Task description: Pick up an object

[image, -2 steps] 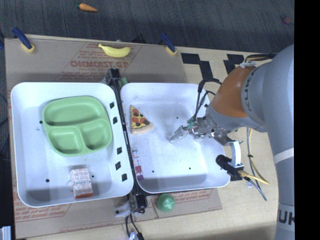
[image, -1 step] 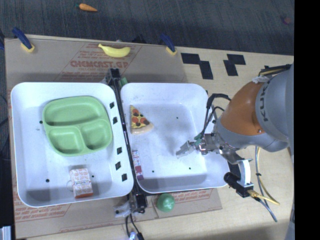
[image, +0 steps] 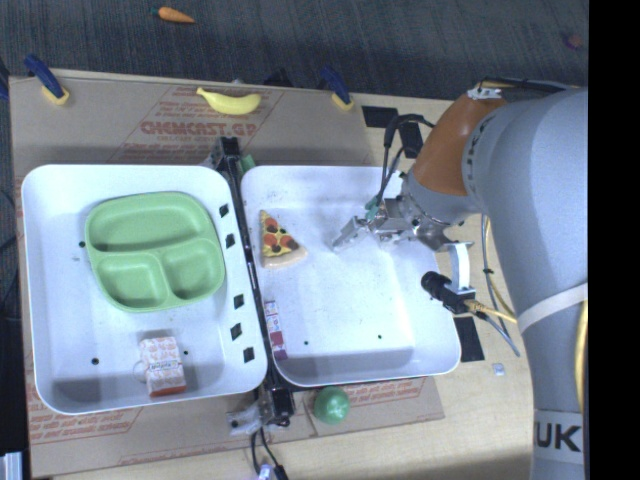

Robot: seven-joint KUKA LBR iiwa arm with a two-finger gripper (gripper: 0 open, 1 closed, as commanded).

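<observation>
Two metal fingers of the pincer [image: 348,234] stand slightly apart over the right bin [image: 340,338], empty, near the pizza slice [image: 278,240].

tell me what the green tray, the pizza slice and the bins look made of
Green tray: likely moulded plastic, matte pale green, with smooth rounded compartments.
Pizza slice: looks like a toy, probably plastic or rubber; flat colours, stiff wedge shape.
Bins: seemingly thin white plastic, slightly glossy, with rounded corners and rolled rims.
</observation>
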